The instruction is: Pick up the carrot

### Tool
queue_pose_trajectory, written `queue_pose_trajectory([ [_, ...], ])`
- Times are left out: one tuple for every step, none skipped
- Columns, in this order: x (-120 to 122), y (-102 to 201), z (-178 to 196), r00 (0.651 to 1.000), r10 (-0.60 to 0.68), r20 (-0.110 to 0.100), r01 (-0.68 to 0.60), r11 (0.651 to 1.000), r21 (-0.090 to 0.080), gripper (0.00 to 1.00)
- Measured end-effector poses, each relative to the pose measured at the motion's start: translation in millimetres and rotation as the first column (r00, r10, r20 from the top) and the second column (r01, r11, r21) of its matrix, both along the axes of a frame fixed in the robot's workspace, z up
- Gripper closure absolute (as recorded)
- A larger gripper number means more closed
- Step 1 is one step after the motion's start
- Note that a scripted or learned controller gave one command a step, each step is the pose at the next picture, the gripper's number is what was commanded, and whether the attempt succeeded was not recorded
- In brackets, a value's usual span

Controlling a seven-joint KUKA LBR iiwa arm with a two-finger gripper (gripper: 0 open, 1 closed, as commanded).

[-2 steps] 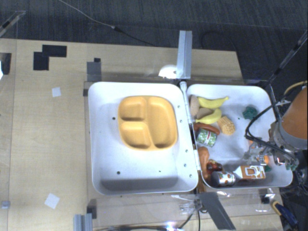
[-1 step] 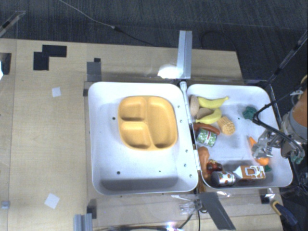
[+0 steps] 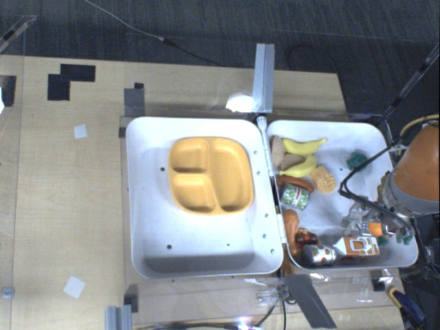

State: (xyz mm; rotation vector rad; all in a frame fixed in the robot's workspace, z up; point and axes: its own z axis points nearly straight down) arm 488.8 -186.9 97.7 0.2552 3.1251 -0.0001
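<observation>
The two-finger gripper [image 3: 366, 227] hangs over the right white bin [image 3: 357, 129]; the tapered orange carrot [image 3: 291, 221] lies well left of its jaws, whose state cannot be told.

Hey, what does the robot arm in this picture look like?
The arm comes in from the right. It shows a broad, rounded orange band over a grey section near the wrist. A black cable loops out from it over the right bin. Low down, the gripper is a cluster of small metal parts with an orange bit.
</observation>
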Motion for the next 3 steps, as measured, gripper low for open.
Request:
queue_pose_trajectory([
  [1, -19, 33, 0.981, -0.192, 0.005, 0.192, 0.981, 0.000, 1.00],
  [0, -12, -1, 0.993, -0.116, 0.001, 0.116, 0.993, 0.000, 1.00],
  [1, 53, 64, 0.966, -0.260, 0.004, 0.260, 0.966, 0.003, 1.00],
])
